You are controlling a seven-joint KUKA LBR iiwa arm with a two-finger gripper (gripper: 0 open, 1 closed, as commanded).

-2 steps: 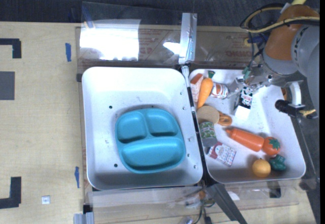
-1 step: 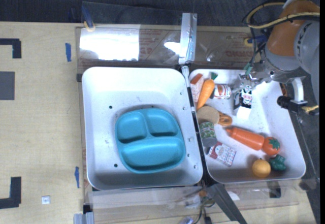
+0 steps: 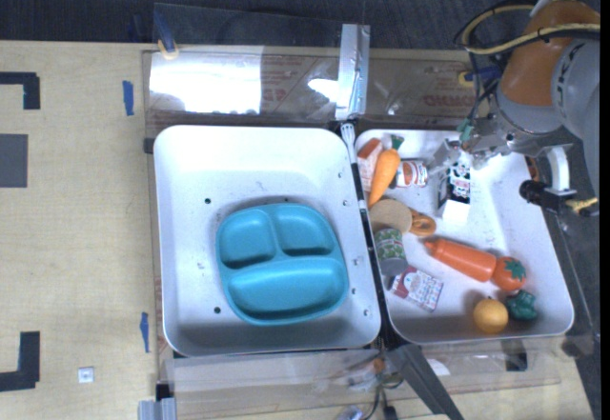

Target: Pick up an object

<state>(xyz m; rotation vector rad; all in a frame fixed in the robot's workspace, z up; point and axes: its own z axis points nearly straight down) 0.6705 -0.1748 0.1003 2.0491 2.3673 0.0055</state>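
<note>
Left bin: we see a blue divided tray lying flat in it, a little toward the near side. We judge it a poor choice for this pick, being wide and low.

Divider: the two bins touch along their inner rims, and a small green-labelled can lies just right of that line, with a red-and-white packet just below it.

Right bin: here lie the likely targets. A small toy carrot rests at the far left corner with a red-labelled can beside it; a round tan piece sits below them. A large carrot lies slantwise across the middle, and near it, toward the near right corner, an orange ball and a dark green piece.

End effector: it hangs over the far part of the right bin, above or touching a small black-and-white item we cannot identify. We cannot tell from this slant how it is set, nor whether it pinches anything.

Arm: it reaches in from the right, orange band above the wrist.

Step in hand: we judge this the approach or the descent onto a target; nothing is visibly lifted.

Next move: we think it calls for a straight drop onto one separate item, closing across its narrow side, clear of the bin's far wall and the neighbouring cans, then a vertical lift.
</note>
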